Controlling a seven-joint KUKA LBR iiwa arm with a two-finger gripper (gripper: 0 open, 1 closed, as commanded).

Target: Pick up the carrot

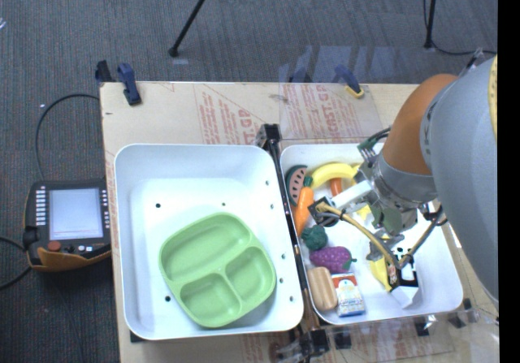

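You have the pick left to do: the carrot (303,209) lies untouched against the left wall of the right bin (443,300), while the end effector's (388,249) opening cannot be told.

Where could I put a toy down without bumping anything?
In the left bin, the bare white floor behind the green plate. The right bin is crowded: carrot, banana, grapes and the arm's gripper are there.
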